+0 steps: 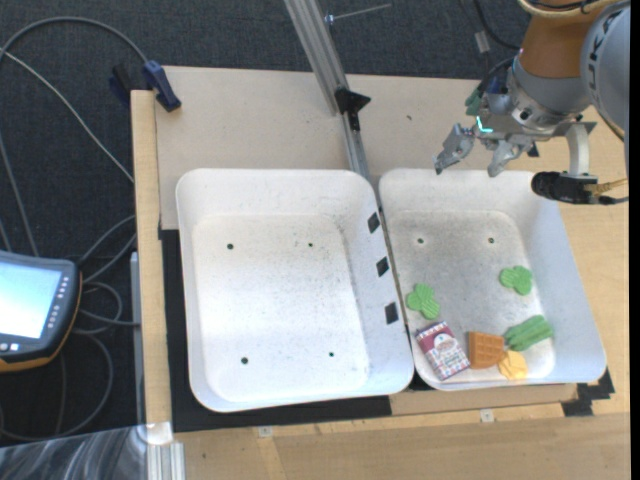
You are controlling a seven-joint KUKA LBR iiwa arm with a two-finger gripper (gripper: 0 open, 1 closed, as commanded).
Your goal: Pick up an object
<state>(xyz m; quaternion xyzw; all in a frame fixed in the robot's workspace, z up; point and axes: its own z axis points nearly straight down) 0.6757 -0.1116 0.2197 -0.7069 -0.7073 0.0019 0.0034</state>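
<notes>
My gripper (472, 158) hangs above the far rim of the right bin (560, 258), fingers spread open with nothing between them. Well below it, the objects lie along the bin's near side. A light green piece (422, 299) rests near the left wall and a green piece (517, 280) sits toward the right. At the near edge lie a small red and white packet (441, 351), an orange block (486, 349), a yellow piece (513, 366) and a long green piece (528, 332).
The left bin (275, 288) sits beside the right one, divided by a ridge with black clips (381, 266). A slanted metal rail (318, 48) crosses the back of the bench. A blue clamp (160, 83) sits at the bench's far left corner.
</notes>
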